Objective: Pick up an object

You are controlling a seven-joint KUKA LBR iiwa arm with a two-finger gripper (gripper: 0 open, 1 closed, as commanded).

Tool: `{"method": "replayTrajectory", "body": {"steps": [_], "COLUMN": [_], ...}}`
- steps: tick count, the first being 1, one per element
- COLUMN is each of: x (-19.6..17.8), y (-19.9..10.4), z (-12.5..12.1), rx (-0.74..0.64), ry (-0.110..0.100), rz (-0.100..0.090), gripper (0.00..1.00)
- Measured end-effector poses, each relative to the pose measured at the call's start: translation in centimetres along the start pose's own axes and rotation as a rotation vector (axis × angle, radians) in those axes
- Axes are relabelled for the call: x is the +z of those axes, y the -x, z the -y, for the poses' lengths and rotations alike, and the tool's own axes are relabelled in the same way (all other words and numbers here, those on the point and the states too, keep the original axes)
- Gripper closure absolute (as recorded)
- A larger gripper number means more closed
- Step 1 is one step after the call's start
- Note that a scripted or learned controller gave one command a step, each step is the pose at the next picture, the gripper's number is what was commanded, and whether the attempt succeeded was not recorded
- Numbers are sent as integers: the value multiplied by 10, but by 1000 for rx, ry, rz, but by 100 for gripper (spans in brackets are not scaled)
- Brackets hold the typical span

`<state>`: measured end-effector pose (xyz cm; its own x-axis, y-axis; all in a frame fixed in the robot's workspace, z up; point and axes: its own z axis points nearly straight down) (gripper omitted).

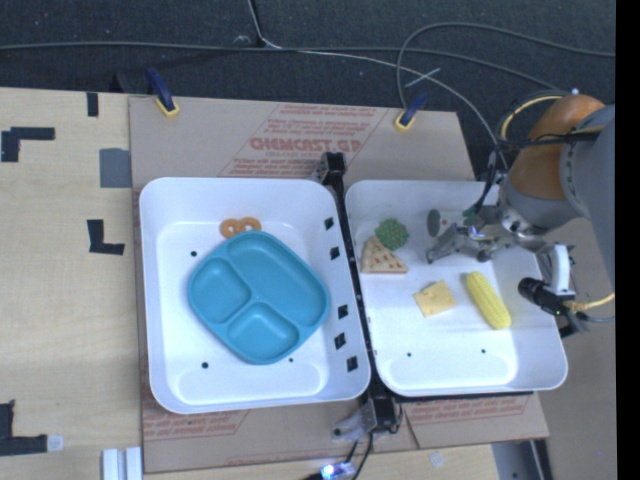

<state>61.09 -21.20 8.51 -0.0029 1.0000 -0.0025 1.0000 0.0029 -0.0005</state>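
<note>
Four small food items are laid apart in the right bin (540,373), likely for easy grasping: a broccoli floret (391,233), a wedge (381,258), a cheese block (434,298) and a corn cob (488,300). The gripper (438,236) is seen spread open, holding nothing, near the broccoli. "CHEMCAST" can be partly read on the cardboard (300,148).
</note>
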Motion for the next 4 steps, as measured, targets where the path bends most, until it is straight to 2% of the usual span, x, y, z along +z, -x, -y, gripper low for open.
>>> {"method": "replayTrajectory", "body": {"steps": [1,4], "x": [-14,-156], "y": [0,-1], "z": [-1,7], "rx": [-1,1], "ry": [3,4], "rz": [1,-1], "gripper": [100,100]}}
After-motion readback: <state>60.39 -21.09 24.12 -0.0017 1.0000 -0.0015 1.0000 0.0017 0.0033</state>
